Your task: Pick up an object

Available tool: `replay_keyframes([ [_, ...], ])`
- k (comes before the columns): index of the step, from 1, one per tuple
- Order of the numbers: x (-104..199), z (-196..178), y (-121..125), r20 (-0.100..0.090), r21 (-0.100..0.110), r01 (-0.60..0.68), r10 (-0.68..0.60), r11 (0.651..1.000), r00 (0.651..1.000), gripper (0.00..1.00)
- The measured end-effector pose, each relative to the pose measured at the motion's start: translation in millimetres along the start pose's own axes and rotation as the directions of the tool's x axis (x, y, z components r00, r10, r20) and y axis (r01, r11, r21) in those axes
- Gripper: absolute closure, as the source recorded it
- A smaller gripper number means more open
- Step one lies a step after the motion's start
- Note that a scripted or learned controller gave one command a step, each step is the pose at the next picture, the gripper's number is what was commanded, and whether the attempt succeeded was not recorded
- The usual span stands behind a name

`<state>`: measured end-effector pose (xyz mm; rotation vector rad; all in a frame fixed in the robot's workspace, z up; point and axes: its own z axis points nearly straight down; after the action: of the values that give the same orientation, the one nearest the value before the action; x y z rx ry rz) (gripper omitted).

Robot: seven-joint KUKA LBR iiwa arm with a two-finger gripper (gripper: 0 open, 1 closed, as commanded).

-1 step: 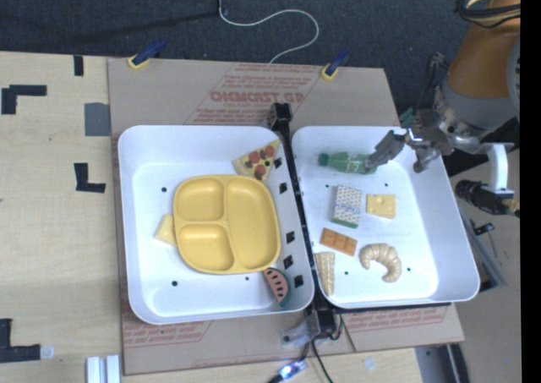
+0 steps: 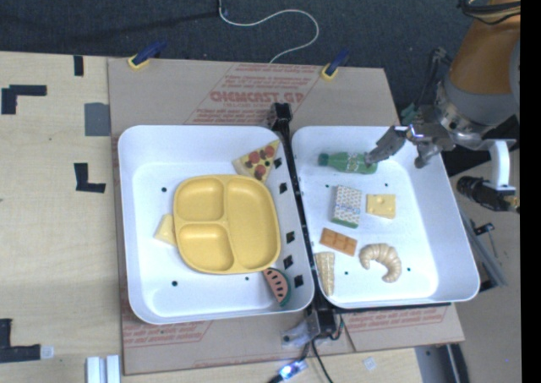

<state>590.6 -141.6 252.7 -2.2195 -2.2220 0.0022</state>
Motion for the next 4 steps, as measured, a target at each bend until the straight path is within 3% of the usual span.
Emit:
replay_keyframes([
  [3,2.8,162.6,-4.1,0.000,0.000,0.002,-0.002,1.000,1.000,0.00],
  [4,3.0,150.4,-3.8,-0.001,0.000,0.002,-0.002,1.000,1.000,1.00],
])
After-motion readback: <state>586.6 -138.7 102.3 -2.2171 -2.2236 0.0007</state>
